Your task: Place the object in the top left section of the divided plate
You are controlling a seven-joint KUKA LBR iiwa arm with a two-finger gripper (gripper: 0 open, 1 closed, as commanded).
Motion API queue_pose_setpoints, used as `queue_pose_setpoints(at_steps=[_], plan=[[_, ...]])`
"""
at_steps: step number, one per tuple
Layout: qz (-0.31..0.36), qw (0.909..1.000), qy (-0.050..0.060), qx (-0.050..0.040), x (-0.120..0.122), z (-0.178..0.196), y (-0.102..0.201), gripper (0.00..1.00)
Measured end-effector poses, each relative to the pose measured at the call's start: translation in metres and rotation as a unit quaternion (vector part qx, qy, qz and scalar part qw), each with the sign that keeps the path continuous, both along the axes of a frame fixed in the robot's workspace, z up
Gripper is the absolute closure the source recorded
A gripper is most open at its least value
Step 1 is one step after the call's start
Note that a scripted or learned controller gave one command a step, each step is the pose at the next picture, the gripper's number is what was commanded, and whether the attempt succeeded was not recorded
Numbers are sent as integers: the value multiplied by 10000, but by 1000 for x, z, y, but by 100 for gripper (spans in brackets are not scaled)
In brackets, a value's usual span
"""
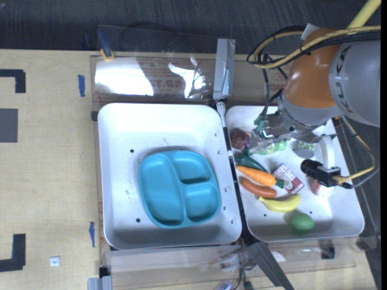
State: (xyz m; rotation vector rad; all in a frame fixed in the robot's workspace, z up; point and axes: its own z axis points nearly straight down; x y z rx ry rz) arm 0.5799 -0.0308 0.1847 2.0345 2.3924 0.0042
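A blue divided plate [158, 189] lies in the left bin [121, 132], with one large section on its left and two smaller ones on its right; all three hold nothing. My gripper [266, 134] hangs low over the back left part of the right bin [347, 213], under the orange wrist band. Just beside it are a dark purple round item [240, 139] and a pale green item [279, 145]. Nothing can be made out in its grasp.
Several toy foods lie in the right bin: an orange carrot [259, 175] with green leaves, a red-orange piece [261, 190], a yellow banana [282, 204], a green lime [302, 222] and a small pink-white packet [287, 177]. A clear plastic sheet [157, 77] lies behind the left bin.
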Motion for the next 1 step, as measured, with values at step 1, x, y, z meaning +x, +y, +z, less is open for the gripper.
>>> queue_pose_setpoints(at_steps=[1], plan=[[-1003,9950,25,-4,-61,27,-58,100]])
